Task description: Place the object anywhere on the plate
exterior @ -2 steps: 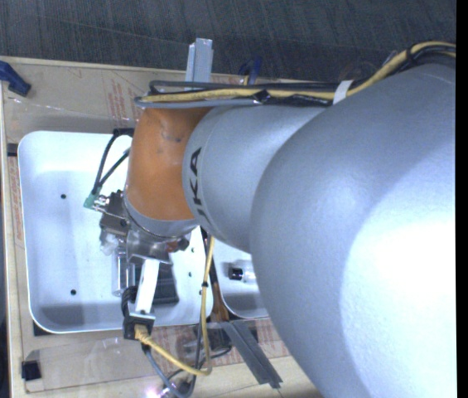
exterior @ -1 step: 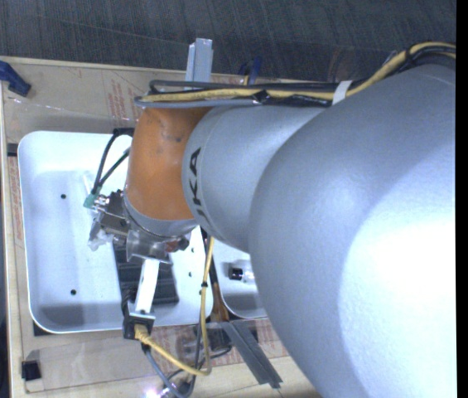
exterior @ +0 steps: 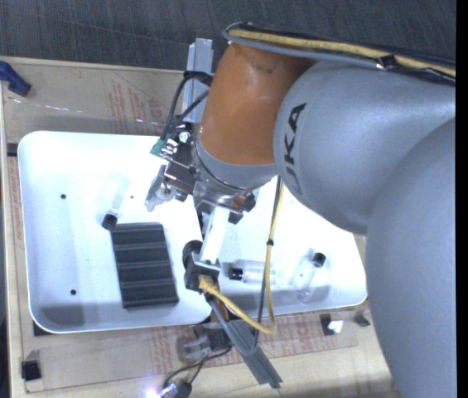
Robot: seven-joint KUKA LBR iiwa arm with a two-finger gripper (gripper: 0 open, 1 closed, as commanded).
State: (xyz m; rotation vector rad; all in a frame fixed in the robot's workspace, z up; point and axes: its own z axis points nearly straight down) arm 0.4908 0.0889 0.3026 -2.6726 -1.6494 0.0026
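Arm (exterior: 358,139) fills the right and upper centre of the view, grey housing with the orange band (exterior: 246,110) at mid-top, reaching in from the right over the divide between the two bins. Surface (exterior: 93,98) is pale wood, its edges showing along the far and near sides. Left bin (exterior: 39,222) is white and shallow, with dark specks on its floor. Right bin (exterior: 345,293) is mostly covered by the arm, with a near strip visible. A dark ribbed rectangular block (exterior: 144,265) lies flat in the left bin, toward its near right part. Hand (exterior: 157,191) hangs below the wrist over the left bin's far right area, above and slightly right of the block; whether its fingers are apart or together cannot be told, and nothing can be made out between them. A yellow cable (exterior: 268,255) drops from the arm toward the near edge. A clear bottle (exterior: 254,272) lies on its side in the right bin, near the divide. A small clear tube with a dark cap (exterior: 114,209) lies in the left bin, just left of the block's far end. No item here reads clearly as the plate.
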